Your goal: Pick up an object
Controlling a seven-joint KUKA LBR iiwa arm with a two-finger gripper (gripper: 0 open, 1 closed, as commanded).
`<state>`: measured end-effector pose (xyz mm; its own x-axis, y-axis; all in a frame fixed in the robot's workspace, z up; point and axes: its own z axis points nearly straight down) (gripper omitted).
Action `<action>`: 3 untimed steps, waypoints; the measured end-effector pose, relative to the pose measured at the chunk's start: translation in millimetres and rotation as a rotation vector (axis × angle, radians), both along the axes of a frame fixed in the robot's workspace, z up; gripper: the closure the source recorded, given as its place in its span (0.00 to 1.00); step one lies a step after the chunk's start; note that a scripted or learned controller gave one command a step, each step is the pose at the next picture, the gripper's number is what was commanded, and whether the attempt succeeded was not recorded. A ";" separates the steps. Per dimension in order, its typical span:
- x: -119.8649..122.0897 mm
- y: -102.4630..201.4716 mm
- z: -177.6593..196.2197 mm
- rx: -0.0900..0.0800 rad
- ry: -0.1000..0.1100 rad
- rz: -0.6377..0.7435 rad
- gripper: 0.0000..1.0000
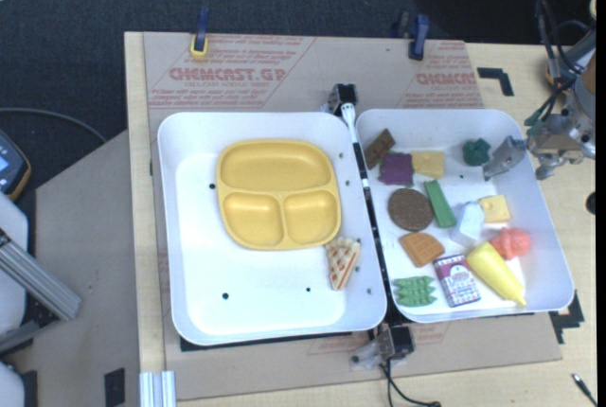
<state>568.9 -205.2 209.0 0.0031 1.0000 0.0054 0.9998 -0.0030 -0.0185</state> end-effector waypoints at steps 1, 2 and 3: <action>2.7 0.6 7.0 -0.003 -0.012 0.004 0.00; 3.4 -0.5 -39.0 -0.001 -0.007 0.003 0.00; 1.6 -8.3 -89.8 -0.001 -0.007 0.003 0.00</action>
<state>570.4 -213.5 119.2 0.0005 1.0000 0.0044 0.9999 -0.0004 -0.0119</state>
